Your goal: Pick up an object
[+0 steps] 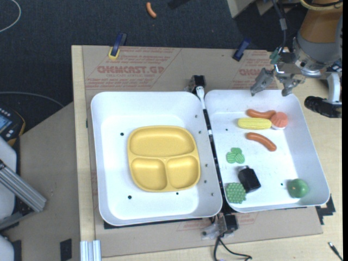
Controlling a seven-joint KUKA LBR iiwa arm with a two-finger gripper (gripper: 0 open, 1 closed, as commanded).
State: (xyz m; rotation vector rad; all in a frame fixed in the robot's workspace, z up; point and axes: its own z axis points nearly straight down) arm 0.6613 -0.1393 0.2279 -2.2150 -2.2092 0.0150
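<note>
**Toy food waiting in the right bin, gripper open above its far edge**

Above the far rim of the right bin [310,145], the gripper [276,86] hangs with its two fingers spread wide and nothing between them. All the candidates for picking lie in this bin. Near the far side, a yellow corn cob [254,124] touches an orange sausage [261,113] and a pinkish round piece [279,120]. A second sausage [261,141] lies alone, a little nearer. Further on come two green bumpy pieces [235,156] [235,192], a black block [249,179] and a green ball [297,188].

These look like light, hollow plastic toys, smooth and probably slippery. I judge the lone sausage the easiest: it is narrow, stiff, and free on both long sides, so the fingers should close across its middle. The ball may roll away.

The left bin [109,145] holds a yellow tray [163,157] with three compartments.
</note>
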